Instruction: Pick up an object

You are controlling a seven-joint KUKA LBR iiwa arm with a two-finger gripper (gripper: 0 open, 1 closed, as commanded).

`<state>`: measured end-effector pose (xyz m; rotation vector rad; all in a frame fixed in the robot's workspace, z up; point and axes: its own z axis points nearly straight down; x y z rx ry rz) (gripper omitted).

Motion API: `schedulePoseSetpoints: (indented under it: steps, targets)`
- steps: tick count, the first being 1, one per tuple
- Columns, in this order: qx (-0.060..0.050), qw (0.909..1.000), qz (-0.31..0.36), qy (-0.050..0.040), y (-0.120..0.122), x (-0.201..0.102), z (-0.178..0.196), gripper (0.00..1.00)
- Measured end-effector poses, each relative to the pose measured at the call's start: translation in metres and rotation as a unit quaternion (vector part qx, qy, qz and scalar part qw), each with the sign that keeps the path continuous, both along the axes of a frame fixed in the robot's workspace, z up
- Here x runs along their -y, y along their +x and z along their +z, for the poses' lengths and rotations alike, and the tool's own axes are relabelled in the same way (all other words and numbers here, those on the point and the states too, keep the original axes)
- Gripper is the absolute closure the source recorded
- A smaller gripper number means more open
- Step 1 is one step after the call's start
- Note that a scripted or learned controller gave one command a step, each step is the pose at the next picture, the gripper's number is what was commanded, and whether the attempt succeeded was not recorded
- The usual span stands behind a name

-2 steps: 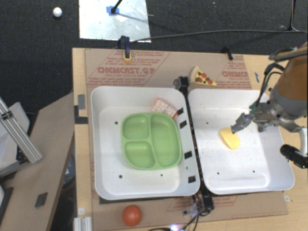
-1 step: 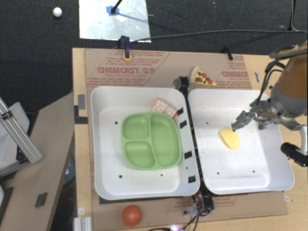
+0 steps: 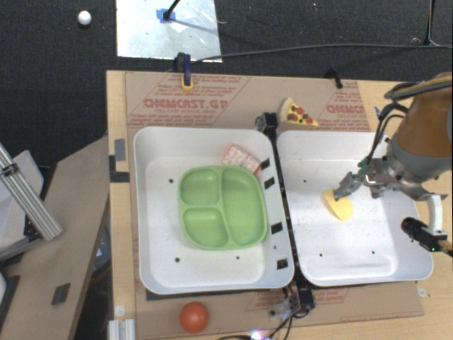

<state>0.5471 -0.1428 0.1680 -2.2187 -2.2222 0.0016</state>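
Camera view shows the gripper (image 3: 352, 187) low in the right bin (image 3: 368, 261), its tip at the yellow wedge-shaped piece (image 3: 339, 205), which lies near the bin's middle, toward nine o'clock. Whether the jaws are open or closed cannot be told. A good pick likely needs the jaws centred over the wedge, straddling its narrow sides before closing, then a straight lift.

Gripper (image 3: 348, 188) at yellow piece (image 3: 339, 206) — right bin (image 3: 368, 264)
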Motion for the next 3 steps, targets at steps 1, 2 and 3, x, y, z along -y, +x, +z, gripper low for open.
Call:
schedulePoseSetpoints:
  steps: [1, 2, 3]
  targets:
    - [0.000, 1.0000, 0.000, 0.0000, 0.004, 0.009, -0.050, 0.00]
    - [0.001, 1.0000, 0.000, -0.0001, 0.005, 0.009, -0.084, 0.00]
    - [0.002, 1.0000, 0.000, -0.0004, 0.006, 0.009, -0.073, 1.00]
